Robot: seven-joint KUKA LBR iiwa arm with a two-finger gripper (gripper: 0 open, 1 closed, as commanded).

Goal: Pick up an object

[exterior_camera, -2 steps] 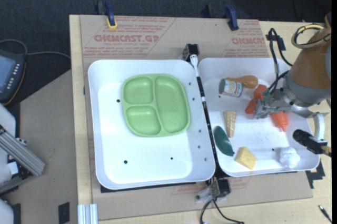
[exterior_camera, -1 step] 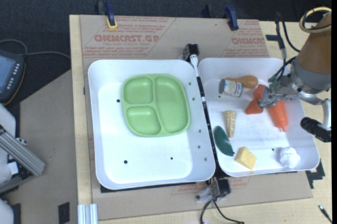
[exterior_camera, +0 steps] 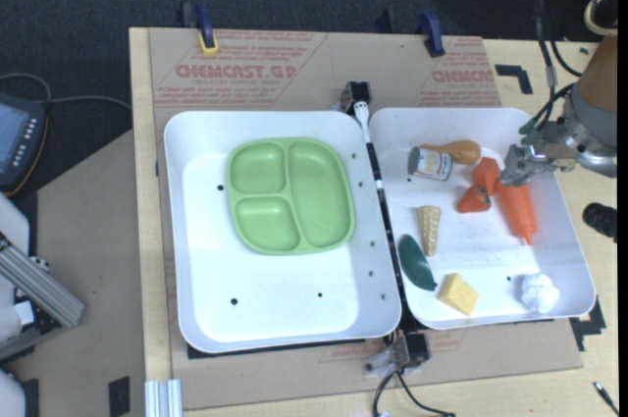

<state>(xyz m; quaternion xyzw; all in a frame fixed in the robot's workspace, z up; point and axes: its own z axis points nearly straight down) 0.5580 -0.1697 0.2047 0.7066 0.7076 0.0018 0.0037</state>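
hovering over the right bin, the gripper sits at the top end of the carrot; whether it is spread or pressed together i cannot tell.

taking the carrot as the landmark: a red pepper lies just to its left, a small jar and a brown gourd-shaped piece further left and up, a cone and yellow wedge down-left, a white ball below; the green divided plate lies well apart in the left bin.
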